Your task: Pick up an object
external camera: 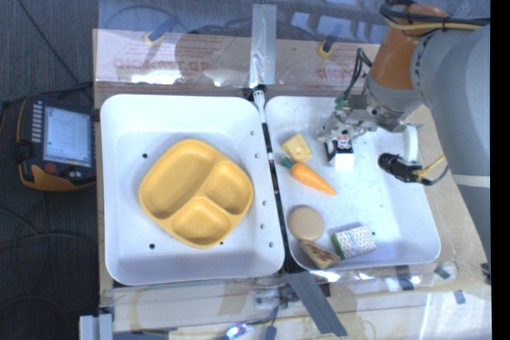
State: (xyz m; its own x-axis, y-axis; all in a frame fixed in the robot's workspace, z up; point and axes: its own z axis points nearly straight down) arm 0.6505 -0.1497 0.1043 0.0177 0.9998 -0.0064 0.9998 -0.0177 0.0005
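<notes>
The right bin (414,211) holds several toy foods. A yellow cheese wedge (298,147) lies near its left wall, with an orange carrot (312,178) just below it. Nearer the front are a round brown bun (305,222), a small sandwich-like piece (320,255) and a white-green patterned packet (355,240). My gripper (343,149) hangs low over the upper middle of this bin, just right of the cheese and above the carrot's tip. Nothing is visibly held.
The left bin (119,131) carries a yellow divided plate (197,191). A black cable end (396,166) trails from the arm over the right bin's right side. A teach pendant (56,143) lies on the floor at the left.
</notes>
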